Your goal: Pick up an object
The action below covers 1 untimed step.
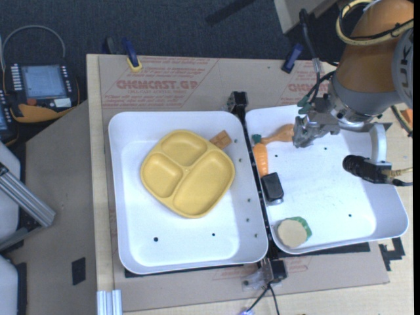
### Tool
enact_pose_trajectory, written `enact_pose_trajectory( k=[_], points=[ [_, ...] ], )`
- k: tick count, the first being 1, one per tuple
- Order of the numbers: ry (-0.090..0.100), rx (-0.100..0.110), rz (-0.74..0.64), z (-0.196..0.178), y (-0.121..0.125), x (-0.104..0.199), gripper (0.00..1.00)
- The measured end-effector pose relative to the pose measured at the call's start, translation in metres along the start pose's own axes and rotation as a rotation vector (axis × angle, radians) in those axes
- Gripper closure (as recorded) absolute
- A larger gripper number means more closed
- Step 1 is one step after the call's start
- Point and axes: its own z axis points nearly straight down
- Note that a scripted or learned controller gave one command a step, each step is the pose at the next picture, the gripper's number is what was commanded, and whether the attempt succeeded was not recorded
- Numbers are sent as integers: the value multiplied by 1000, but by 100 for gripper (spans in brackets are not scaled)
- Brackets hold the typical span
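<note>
1. Brown sheet (164,84): covers the bench under both bins. Red print along its far edge reads "CHEMCAST GP". The same print shows in part farther right, where the arm cuts it off. The print along the near edge is too small to read.
2. Left bin (197,241): white and shallow, it holds the yellow plate and the brown block.
3. Right bin (341,209): white and shallow, set just beside the left bin. It holds four loose things, all in its left half.
4. Arm (374,51): grey with an orange band, it reaches in from the right over the far part of the right bin.
5. Yellow plate (188,173): has three compartments and lies flat in the middle of the left bin.
6. Pendant (41,87): lies off the bench at far left. Its screen text is too small to read.
7. Gripper (304,138): sits over the far left part of the right bin. Whether it is released or clenched cannot be told.
8. Carrot (260,158): lies along the right bin's left wall, green end toward the far side.
9. Black block (272,187): lies just nearer than the carrot, against the same wall.
10. Round disc (293,233): pale with a green edge, near the right bin's near wall.
11. Tan piece (282,134): lies just left of the gripper. Contact between the two cannot be told.
12. Brown block (220,139): touches the plate's far right rim.
13. Blue clamp (132,54): sits on the sheet's far edge.
</note>
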Motion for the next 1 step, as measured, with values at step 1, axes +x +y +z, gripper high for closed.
enact_pose_trajectory(
  k=[1],
  points=[
    [-1,0,0,-4,-5,55,100]
  ],
)
